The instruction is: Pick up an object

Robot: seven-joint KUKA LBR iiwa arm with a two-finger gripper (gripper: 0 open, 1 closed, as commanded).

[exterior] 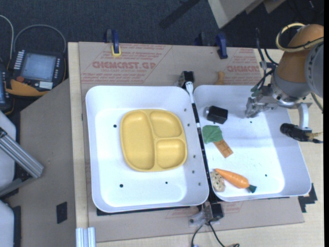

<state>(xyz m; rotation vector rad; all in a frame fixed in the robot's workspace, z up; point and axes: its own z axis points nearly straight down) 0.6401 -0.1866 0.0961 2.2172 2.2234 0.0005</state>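
The right bin (272, 153) holds a small black block (217, 114) near its back left, a green leafy piece (212, 133) below it, and a brown rectangular cracker (223, 147) touching the green piece. An orange carrot (232, 178) lies at the front left, next to a speckled cookie (217, 180). My gripper (253, 107) hangs over the back of the right bin, a short way right of the black block, apart from every object. Nothing shows in its grasp.
The left bin (103, 153) bears a yellow divided plate (153, 139). A black strip (194, 115) runs along the seam between the bins. A black cylinder (295, 131) juts over the right bin's right rim. Blue clamps (116, 41) sit at the bench's back edge.
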